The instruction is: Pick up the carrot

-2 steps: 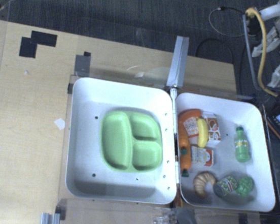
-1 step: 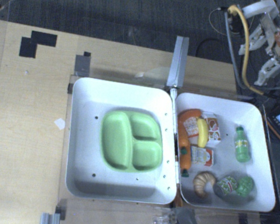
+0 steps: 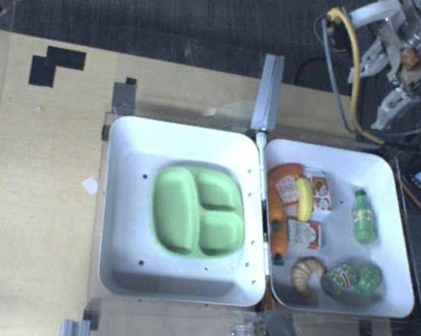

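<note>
Gripper (image 3: 392,76), mine, hangs spread and empty beyond the right bin (image 3: 393,180); carrot (image 3: 276,226) lies below-left of me, long axis running near-to-far.

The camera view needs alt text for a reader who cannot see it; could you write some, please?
An orange carrot lies along the left wall of the right bin, among a banana, a green bottle and a croissant. The left bin holds a green divided tray; the tool hangs beyond the bins.
</note>
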Motion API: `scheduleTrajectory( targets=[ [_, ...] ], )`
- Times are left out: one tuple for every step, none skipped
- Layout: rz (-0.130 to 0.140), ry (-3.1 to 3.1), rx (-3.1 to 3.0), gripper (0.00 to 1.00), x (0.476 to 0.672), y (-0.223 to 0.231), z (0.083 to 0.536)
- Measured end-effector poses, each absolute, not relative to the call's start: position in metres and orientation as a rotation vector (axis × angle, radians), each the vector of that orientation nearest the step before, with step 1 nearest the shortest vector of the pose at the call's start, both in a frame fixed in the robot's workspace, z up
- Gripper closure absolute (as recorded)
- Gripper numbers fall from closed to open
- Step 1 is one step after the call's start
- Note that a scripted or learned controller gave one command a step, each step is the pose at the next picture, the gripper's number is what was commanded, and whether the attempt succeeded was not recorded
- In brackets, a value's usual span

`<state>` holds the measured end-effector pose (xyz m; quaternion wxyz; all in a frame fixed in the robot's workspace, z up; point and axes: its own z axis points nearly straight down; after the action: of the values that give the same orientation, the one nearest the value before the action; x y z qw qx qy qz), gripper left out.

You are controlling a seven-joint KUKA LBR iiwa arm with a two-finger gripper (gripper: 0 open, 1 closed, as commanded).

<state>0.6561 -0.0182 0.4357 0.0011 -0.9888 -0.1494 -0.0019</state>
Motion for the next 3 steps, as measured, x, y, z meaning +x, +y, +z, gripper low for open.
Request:
scheduleTrajectory(
  targets=[
    [-0.012, -0.470, -3.102, 1.00, 0.657, -0.018, 0.448],
    [-0.012, -0.470, -3.102, 0.00, 0.657, -0.018, 0.448],
    [-0.007, -0.317, -3.123, 0.00, 0.659, -0.002, 0.436]
  ],
)
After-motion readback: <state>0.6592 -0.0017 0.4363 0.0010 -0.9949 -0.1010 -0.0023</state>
